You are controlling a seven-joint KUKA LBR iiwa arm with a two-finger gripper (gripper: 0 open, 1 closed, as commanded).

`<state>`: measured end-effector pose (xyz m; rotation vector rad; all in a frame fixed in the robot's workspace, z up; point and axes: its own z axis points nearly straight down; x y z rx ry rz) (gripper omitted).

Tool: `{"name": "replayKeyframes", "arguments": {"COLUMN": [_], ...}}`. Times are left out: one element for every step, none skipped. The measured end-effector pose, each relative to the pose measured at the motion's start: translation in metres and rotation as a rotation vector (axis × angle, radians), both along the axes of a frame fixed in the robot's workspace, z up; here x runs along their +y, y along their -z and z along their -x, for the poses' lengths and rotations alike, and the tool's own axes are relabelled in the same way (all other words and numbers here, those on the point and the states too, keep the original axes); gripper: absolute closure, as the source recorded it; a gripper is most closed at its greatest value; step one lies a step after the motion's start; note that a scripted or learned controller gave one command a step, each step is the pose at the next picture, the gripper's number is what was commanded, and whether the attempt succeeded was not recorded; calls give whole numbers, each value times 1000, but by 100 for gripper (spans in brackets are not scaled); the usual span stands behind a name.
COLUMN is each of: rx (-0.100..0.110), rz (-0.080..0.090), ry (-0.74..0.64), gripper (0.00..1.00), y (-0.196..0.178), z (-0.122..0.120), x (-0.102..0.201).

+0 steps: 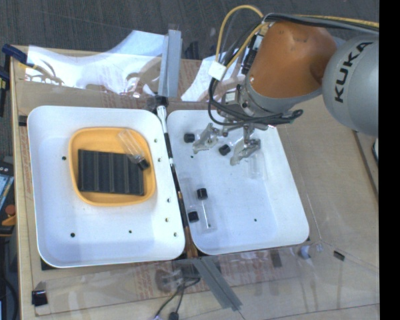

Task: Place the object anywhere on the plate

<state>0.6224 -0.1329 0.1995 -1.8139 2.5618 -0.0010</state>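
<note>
Two shallow white bins sit side by side on the bench; the left bin (47, 199) holds a yellow plate (87, 145) with a dark ridged block (112, 173) and a clear light bulb (133, 147) resting on it. Over the right bin (267, 225), the gripper (225, 142) hangs released, fingers spread with nothing between them.

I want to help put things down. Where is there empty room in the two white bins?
Left bin: bare floor in front of the yellow plate. Right bin: bare near-right corner. Crowded: the plate, under a black ridged block, and the right bin's far end below the gripper.
</note>
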Motion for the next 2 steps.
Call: {"name": "replayKeyframes", "arguments": {"rx": [4, 6], "rz": [0, -1], "ry": [41, -392], "gripper": [0, 0], "y": [3, -6], "z": [42, 75], "x": [4, 4]}}
